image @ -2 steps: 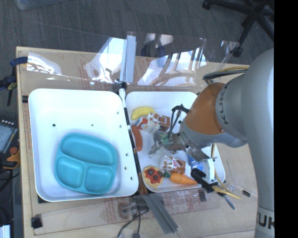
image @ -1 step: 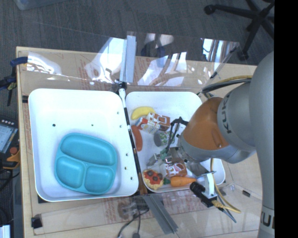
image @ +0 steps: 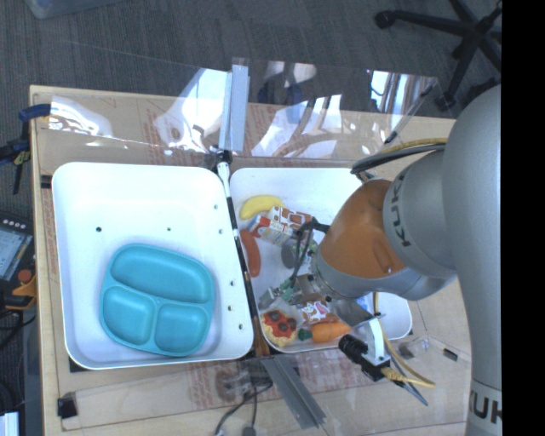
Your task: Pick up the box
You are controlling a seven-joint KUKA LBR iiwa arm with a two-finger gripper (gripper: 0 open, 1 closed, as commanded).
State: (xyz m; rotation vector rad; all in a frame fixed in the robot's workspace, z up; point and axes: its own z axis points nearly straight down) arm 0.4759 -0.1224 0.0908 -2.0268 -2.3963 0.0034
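A robot lab, set up for testing.

A big grey and orange arm (image: 400, 238) leans over a wooden bench (image: 128, 128) holding two white bins (image: 77, 196) side by side, with clear plastic sheeting (image: 324, 111) along the back edge. Grey office carpet (image: 128, 43) runs underneath, the black legs of a rolling chair (image: 443, 25) stand behind, and loose cables (image: 238, 417) trail off the front.

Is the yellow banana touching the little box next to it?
Cannot tell. In the camera view the banana lies right up against the box in the right bin, with no clear gap, but the picture is too small to show real contact.
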